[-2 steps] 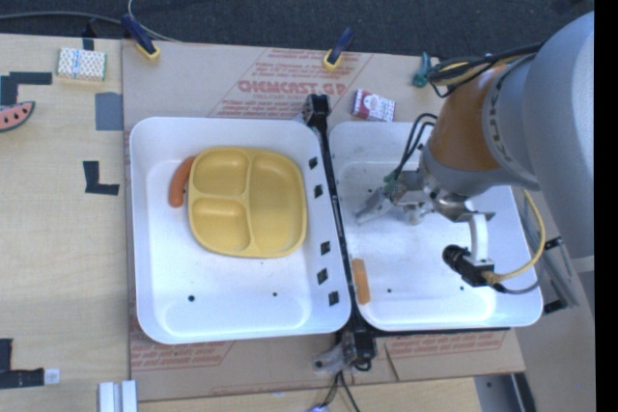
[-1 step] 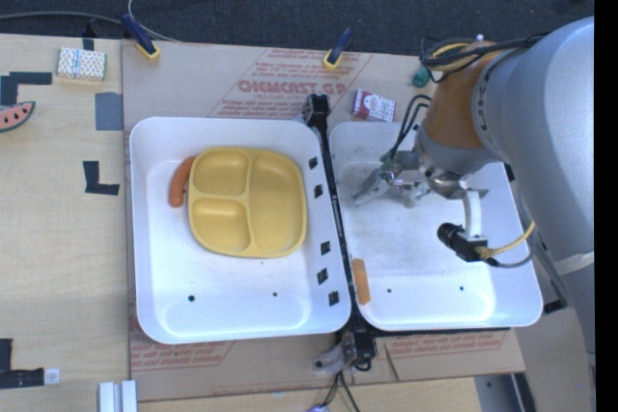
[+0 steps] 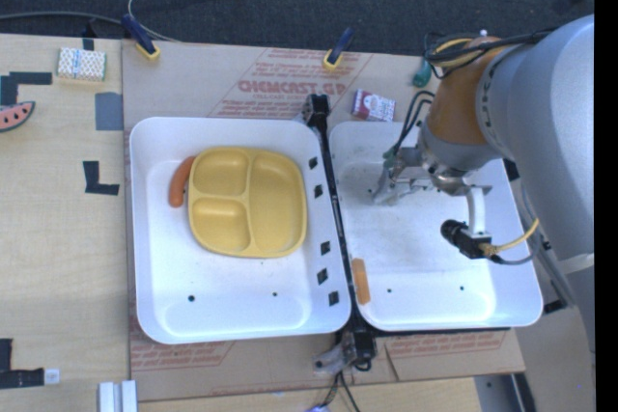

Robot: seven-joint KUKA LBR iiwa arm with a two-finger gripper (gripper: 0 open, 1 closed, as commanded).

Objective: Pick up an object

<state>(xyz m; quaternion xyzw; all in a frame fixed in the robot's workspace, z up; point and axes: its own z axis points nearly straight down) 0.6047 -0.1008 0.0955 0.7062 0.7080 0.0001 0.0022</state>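
- a yellow divided plate (image 3: 247,201) is seen in the left bin (image 3: 232,309), an orange sausage-like piece (image 3: 178,182) touching its left edge.
- a small orange piece (image 3: 360,280) lies at the right bin's (image 3: 454,304) left wall.
- the gripper (image 3: 391,184) is lowered in the right bin; whether it is open or closed cannot be told.

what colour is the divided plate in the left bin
Yellow. The divided plate shows clearly in the camera view, lying in the left bin.

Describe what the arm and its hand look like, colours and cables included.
The arm is a thick, rounded grey body entering from the right, with an orange band above the wrist. Yellow and black cables loop around the top of that band, and another yellow cable curves past a black fitting lower down. The hand is a small metallic grey assembly over the right bin.
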